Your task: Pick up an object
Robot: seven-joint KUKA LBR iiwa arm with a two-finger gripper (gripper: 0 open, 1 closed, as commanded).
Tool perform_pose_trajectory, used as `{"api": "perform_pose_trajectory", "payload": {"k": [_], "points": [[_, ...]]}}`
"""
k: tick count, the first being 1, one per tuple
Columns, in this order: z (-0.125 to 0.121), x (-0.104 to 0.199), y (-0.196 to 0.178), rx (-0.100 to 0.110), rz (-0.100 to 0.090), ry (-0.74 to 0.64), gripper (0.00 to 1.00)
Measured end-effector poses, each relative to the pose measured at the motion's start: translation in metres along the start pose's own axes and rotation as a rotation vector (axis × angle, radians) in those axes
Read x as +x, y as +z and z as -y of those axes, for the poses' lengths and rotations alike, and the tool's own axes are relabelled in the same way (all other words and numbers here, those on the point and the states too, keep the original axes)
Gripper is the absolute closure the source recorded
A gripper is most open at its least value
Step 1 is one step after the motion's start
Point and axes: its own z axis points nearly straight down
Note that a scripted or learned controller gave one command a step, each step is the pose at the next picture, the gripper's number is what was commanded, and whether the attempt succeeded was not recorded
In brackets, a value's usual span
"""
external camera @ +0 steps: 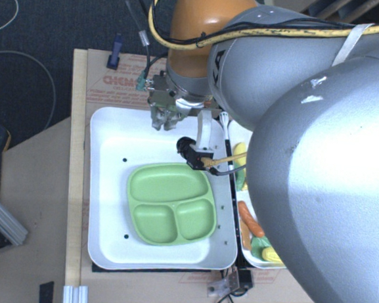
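Observation:
A light green divided plate [170, 204] with three compartments lies flat in the left white bin [107, 193], towards its front right. My gripper [162, 119] hangs over the far edge of that bin, behind the plate and apart from it. In the right bin [249, 258], mostly hidden under the arm, lie an orange carrot [249, 222], a yellow piece [271, 255] near the front and a yellow and green item [240, 165] further back.
The grey arm and its orange band [201, 23] cover the right bin and the upper right of the view. A black cable fitting [191, 151] with a yellow cable hangs over the wall between the bins. A blue clip [114, 52] lies on the bench behind the left bin.

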Motion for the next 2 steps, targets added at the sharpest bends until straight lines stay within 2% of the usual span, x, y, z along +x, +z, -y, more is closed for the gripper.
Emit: {"api": "perform_pose_trajectory", "payload": {"k": [1,2], "points": [[-0.024,-0.046,0.113,0.017,0.004,0.006,1.0],[-0.039,-0.025,0.066,-0.001,-0.001,-0.002,1.0]]}}
